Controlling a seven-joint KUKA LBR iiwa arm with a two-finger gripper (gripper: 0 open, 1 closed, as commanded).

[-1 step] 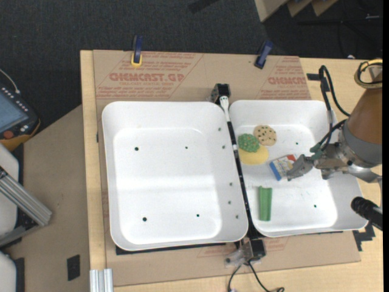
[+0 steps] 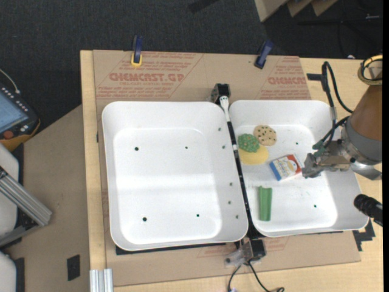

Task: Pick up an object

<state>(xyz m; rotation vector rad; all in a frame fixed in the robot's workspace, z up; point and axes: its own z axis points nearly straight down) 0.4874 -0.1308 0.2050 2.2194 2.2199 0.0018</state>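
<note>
Small carton (image 2: 285, 166) — white, red and blue — lain flat, flanked by cookie (image 2: 264, 134), green stick (image 2: 265, 203); jaws (image 2: 311, 165) alongside — state cannot be told.

The arm (image 2: 368, 123) is cut off by the right edge, so its upper links are out of sight. The gripper (image 2: 311, 165) is a small dark blur over the right bin (image 2: 285, 107), fingertips too indistinct to separate. It covers the right end of the box (image 2: 284, 167), whose printing is too small to read.
</note>
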